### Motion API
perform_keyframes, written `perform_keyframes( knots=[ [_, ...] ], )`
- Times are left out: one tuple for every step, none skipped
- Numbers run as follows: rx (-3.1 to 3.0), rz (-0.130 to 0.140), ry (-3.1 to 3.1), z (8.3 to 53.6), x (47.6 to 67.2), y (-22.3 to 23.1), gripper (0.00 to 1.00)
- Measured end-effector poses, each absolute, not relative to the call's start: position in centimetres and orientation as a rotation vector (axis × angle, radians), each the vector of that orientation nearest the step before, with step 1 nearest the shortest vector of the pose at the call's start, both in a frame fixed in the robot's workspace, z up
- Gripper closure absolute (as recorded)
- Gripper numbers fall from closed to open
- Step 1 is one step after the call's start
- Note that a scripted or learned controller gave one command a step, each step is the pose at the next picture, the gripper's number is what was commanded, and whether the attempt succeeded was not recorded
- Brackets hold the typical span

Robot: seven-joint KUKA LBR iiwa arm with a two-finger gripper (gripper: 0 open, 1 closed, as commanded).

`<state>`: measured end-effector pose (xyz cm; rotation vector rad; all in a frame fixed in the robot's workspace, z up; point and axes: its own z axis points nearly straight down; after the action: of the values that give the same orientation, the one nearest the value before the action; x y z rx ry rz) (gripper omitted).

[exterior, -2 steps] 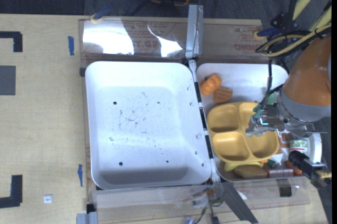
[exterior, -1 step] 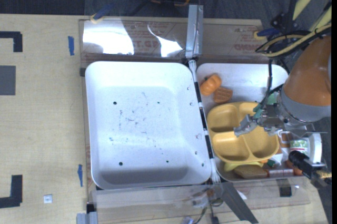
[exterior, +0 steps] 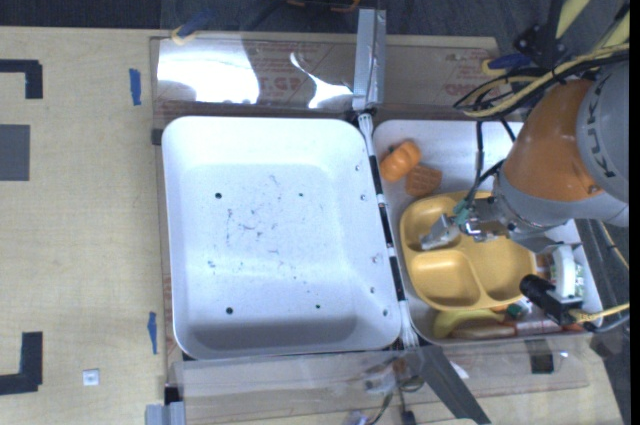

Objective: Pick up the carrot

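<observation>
The claw (exterior: 452, 228) is hanging low over the yellow divided tray (exterior: 470, 275) in the right bin (exterior: 440, 135); I cannot tell its opening, and nothing is showing in it. The carrot (exterior: 400, 159) is lying up-left of it, untouched, so picking is still pending.

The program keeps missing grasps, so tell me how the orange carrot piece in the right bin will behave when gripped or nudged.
The carrot looks short and rounded, so a nudge may roll it. It looks moulded and stiff, probably light. It lies near the right bin's wall, beside a brown piece, so the fingers may have little room.
</observation>
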<state>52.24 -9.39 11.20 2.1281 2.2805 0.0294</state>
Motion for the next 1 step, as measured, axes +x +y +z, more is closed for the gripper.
perform_keyframes(
  knots=[
    [2.012, 0.038, 2.378, 10.02, 55.6, -10.38, 0.0]
  ],
)
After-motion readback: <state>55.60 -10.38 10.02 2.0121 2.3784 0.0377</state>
